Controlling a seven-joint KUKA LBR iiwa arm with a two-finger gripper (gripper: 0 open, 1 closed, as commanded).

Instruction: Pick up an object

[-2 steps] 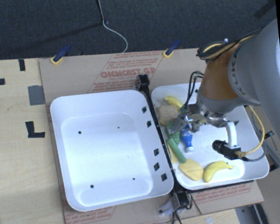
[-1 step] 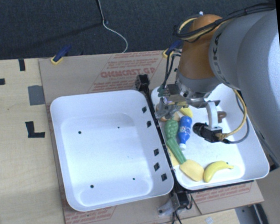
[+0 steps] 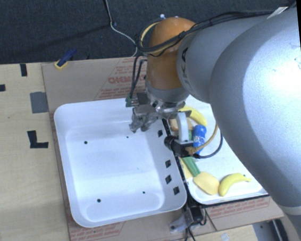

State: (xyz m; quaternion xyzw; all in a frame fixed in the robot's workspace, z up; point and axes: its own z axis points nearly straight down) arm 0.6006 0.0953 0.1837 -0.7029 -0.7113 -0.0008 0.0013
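Observation:
My gripper hangs over the upper right part of the left white bin, close to the wall between the two bins. Its fingertips look close together and I see nothing between them. In the right white bin lie a yellow banana, a pale yellow piece, a green stick, a blue object and another yellow piece. The arm hides much of that bin.
The grey arm with its orange band fills the right side above the right bin. Both bins rest on a cardboard sheet. A cable runs up from the wrist. A small blue-yellow item lies at the cardboard's far edge.

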